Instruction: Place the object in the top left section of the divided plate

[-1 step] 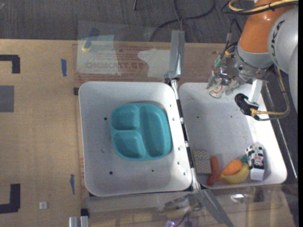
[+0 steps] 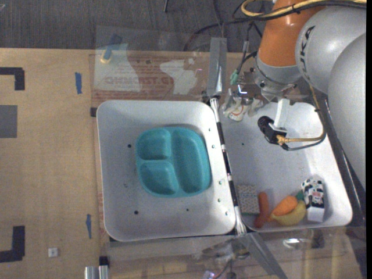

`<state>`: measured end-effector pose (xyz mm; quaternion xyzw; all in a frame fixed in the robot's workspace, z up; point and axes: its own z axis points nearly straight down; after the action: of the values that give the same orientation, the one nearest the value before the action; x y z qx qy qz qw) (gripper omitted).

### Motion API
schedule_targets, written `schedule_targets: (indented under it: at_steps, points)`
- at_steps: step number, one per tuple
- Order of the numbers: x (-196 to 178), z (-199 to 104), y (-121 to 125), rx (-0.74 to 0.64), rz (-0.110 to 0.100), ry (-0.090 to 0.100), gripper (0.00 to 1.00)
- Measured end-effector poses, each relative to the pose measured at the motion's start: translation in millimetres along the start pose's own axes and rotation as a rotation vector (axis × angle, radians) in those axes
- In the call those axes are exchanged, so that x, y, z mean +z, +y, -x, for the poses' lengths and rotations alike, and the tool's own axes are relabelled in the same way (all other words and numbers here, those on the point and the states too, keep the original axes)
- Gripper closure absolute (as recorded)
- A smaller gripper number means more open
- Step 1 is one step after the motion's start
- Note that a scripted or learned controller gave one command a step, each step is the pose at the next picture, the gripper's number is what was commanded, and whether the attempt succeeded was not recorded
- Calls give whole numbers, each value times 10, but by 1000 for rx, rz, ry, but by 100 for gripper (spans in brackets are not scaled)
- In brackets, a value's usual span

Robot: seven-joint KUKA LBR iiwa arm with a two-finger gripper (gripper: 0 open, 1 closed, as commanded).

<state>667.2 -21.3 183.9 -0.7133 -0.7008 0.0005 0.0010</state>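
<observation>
I cannot tell how the two-finger gripper (image 2: 241, 102) is set as it hangs over the right white bin (image 2: 290, 173) at its 11 o'clock corner, while the teal divided plastic plate (image 2: 172, 161) sits in the left white bin (image 2: 116, 127), and toy foods (image 2: 288, 207) lie at 5 o'clock.

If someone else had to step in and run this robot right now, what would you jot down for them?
Gripper: at the top-left corner of the right bin; whether it grips anything cannot be told.
Divided plate: teal, in the left bin, nothing in any section.
Objects: a carrot, yellow fruit, sausage, cow-patterned carton and a patterned square sit along the right bin's near edge.
Done: nothing placed yet.
Left: pick an object, set it in the plate's top left section.
</observation>
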Motion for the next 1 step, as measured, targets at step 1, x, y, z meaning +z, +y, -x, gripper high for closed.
schedule_targets:
  at_steps: [1]
  points:
    - [-11,-492,-495,-162,3,1,100]
